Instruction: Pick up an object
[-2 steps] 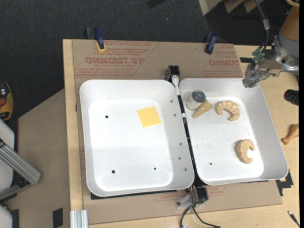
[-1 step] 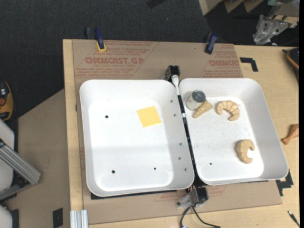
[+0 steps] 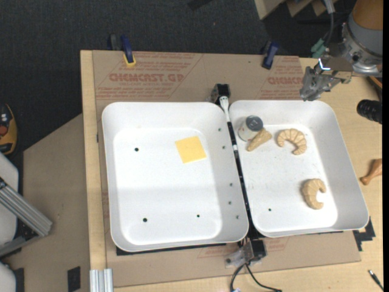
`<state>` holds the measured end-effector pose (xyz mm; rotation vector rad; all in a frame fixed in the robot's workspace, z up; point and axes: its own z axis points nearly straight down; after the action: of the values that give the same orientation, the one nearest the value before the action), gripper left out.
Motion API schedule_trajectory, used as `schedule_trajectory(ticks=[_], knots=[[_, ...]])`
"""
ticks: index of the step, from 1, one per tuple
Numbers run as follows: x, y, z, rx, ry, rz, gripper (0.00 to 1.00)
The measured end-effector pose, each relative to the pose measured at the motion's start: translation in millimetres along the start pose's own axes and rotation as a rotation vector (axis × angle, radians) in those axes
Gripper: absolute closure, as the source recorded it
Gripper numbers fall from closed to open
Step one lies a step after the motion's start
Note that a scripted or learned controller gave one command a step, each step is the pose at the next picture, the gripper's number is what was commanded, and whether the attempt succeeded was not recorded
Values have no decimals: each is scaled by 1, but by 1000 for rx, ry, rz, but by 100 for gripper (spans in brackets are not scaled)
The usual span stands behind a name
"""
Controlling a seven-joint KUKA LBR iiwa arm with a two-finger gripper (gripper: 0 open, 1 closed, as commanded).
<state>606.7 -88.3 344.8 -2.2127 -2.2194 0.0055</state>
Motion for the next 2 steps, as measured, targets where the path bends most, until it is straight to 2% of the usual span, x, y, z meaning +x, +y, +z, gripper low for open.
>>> schedule_trajectory(ticks=[1, 2], knots=[[34, 62, -74, -21, -4, -3, 100], [58, 10, 3, 1, -2, 1, 100]])
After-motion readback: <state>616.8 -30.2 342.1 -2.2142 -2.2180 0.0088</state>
